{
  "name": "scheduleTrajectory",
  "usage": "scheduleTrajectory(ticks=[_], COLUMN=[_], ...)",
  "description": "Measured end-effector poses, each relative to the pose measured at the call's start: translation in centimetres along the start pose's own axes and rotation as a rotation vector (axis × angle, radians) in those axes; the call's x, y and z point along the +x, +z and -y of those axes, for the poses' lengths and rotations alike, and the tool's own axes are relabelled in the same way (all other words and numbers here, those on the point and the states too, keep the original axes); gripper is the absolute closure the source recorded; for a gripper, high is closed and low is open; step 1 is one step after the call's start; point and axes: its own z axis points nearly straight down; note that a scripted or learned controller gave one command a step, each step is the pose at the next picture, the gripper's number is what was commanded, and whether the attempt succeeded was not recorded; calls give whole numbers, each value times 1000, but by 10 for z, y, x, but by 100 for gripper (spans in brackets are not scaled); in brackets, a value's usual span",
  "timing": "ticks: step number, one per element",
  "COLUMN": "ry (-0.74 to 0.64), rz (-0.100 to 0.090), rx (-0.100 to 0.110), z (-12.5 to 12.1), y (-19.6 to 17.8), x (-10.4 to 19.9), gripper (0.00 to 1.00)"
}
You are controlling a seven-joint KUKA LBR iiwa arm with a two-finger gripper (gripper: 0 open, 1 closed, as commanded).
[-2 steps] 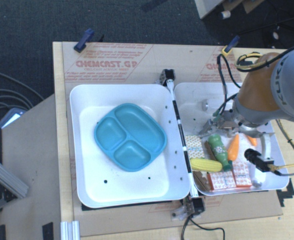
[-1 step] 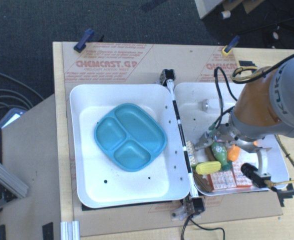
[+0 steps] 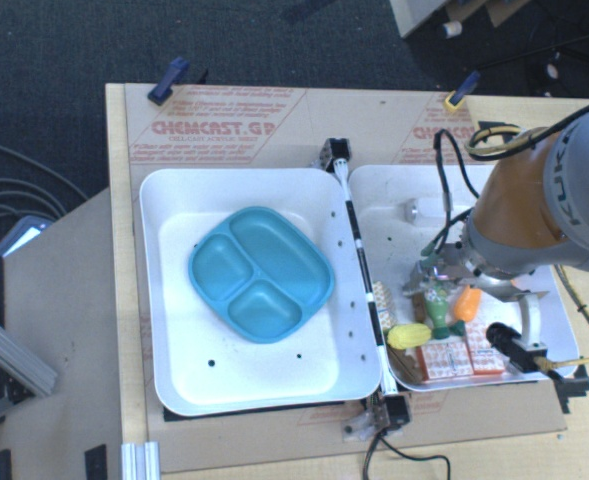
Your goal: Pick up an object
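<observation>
Red and white, a flat printed carton lies at the near edge of the right shallow white bin. Just left of the carton is a yellow banana-shaped toy. Behind the carton stand a small green bottle and an orange carrot-like piece, close together. The hand hangs over the green bottle; whether it is apart or together, I cannot tell. Farther left of the carton, in the left white bin, rests a blue plastic divided plate. Both bins sit on the brown counter.
</observation>
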Motion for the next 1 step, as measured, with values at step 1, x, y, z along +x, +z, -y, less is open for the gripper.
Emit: scheduleTrajectory(ticks=[1], ry=[-2], rz=[-1], rx=[1], z=[12], y=[-105], x=[59], gripper=[100])
